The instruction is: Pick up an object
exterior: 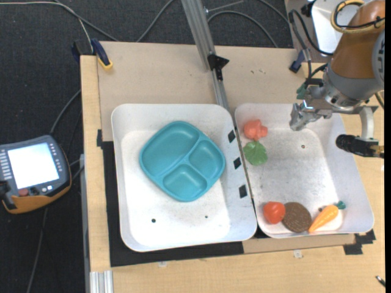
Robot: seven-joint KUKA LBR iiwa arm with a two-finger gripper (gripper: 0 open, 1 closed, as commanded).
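Gripper [297, 119] poised over the far end of the right bin [351, 188]; grip state impossible to tell. Inside that bin: pink toy [255, 129] and green toy [255, 153] by its left wall, tomato [274, 212], brown patty [297, 217] and carrot [324, 217] along its near edge.

Arm reaching from right, gripper [299, 119] pointing down, wrist bent.

The arm [357, 47] enters at two o'clock: a rounded orange-brown band above a grey metal wrist. A yellowish cable loops over its top, dark cables trail beside it, and the small silver-grey pincer [299, 119] ends it.
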